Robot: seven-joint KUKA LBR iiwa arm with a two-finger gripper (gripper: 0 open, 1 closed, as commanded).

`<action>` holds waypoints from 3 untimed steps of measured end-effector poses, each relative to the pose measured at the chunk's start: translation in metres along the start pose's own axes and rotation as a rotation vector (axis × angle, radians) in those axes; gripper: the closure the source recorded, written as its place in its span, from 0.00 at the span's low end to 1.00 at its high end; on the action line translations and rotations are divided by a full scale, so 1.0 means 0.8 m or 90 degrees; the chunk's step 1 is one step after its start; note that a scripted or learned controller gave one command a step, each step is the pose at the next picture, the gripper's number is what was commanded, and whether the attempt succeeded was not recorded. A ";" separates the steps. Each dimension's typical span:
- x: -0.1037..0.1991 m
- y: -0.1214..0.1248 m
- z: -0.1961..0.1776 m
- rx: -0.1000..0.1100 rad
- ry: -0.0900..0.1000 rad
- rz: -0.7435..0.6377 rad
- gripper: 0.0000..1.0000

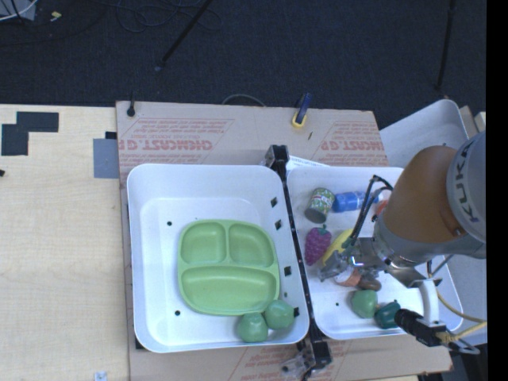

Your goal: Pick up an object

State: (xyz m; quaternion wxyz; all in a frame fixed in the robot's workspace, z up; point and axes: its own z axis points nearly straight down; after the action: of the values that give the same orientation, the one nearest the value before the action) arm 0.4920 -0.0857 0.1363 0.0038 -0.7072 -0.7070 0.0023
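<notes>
Reaching into the right bin [413, 328] from the right side, the arm [432, 205] is lowering its gripper [343, 267] among the clutter near that bin's middle. Whether its end effector is spread or pinching something cannot be told, since the wrist is hiding it; no object is visibly being lifted, so the pick is judged as not yet done, with grasp and lift still remaining. Candidate objects are lying around the gripper: a purple grape bunch [317, 244] just to its left, a can [321, 204] and a blue bottle [347, 202] above it, a green ball [364, 302] and a teal piece [386, 315] below it. Left of the right bin, the left bin [151, 213] is holding a green tray [228, 267] with two green fruits [266, 321] at the tray's lower edge. Both bins are resting on cardboard [198, 137] over a pale wooden bench [55, 252]; dark carpet [262, 38] with cables is lying beyond.
</notes>
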 end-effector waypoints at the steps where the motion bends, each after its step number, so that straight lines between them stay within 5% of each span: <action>1: 0.000 0.001 0.062 -0.006 -0.003 0.001 0.00; 2: -0.002 0.000 0.048 -0.004 -0.001 0.006 1.00; 3: -0.008 -0.008 -0.026 -0.006 -0.001 0.004 1.00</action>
State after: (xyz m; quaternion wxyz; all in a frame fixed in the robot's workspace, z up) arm 0.4855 -0.0921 0.1570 -0.0002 -0.7092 -0.7050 -0.0003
